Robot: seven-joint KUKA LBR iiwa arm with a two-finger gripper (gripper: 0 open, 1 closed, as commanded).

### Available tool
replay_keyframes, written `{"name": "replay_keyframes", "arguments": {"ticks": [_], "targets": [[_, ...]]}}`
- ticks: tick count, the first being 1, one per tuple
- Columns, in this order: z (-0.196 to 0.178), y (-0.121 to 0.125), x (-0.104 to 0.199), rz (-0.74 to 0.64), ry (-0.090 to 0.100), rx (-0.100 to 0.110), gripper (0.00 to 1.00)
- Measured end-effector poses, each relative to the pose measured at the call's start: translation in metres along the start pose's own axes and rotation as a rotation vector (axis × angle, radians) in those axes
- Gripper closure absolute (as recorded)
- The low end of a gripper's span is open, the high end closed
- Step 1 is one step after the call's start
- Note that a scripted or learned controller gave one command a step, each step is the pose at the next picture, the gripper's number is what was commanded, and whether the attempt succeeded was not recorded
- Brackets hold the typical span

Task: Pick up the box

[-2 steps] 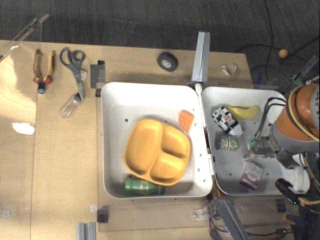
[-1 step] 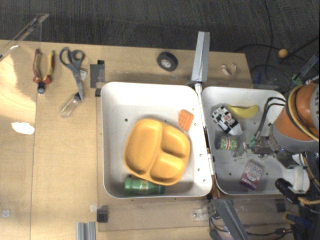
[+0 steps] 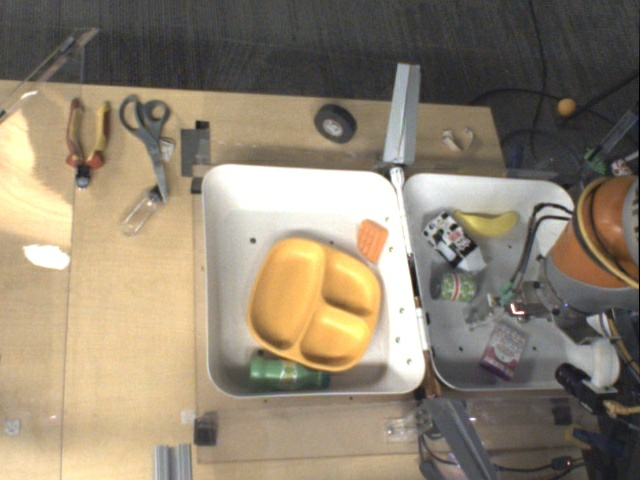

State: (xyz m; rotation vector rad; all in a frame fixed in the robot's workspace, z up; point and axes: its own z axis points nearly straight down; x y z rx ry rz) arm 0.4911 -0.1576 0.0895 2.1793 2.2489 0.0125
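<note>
From above, the small black-and-white patterned cardboard box (image 3: 446, 234) lies in the right white bin (image 3: 440, 368) beside a yellow banana (image 3: 487, 223), while the claw (image 3: 515, 306) hovers near a purple packet (image 3: 503, 349), its state unclear.

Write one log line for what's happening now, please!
arm: over right bin | box: lying in right bin, not held | left bin: yellow tray, green bottle

No text, brand or number can be read anywhere. The black-and-white box (image 3: 447, 236) beside the banana (image 3: 488, 224) bears a pattern too small to make out. The purple packet (image 3: 503, 349) below that box shows only a blurred print.
</note>
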Motion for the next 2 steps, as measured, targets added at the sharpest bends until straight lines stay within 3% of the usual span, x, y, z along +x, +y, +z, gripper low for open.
{"name": "replay_keyframes", "arguments": {"ticks": [1,2], "targets": [[-0.0122,0.0039,-0.0011,-0.005,-0.007,-0.011,1.00],[-0.0121,0.0038,-0.0011,-0.004,-0.007,-0.011,0.00]]}}
